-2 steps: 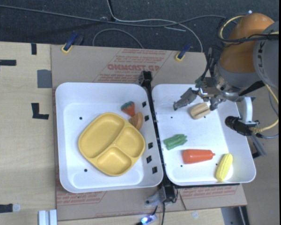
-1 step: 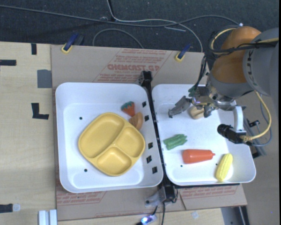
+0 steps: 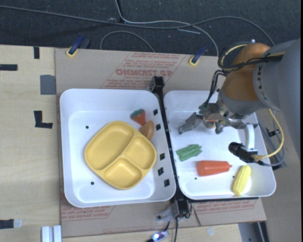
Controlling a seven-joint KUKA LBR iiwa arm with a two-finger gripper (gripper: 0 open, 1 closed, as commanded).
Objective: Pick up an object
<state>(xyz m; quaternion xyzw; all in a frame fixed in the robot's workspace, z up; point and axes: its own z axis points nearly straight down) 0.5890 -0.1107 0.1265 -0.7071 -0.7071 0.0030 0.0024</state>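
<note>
The tool, fingers spread wide and holding nothing, hangs over the right bin; it should centre above the green bean before descending.

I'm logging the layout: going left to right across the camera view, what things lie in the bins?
Yellow plate → strawberry → green beans → carrot → corn.

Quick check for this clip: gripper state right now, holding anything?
Gripper: cannot be told from this view; it sits over the right bin, above the green bean pod, with no object seen in it.
</note>
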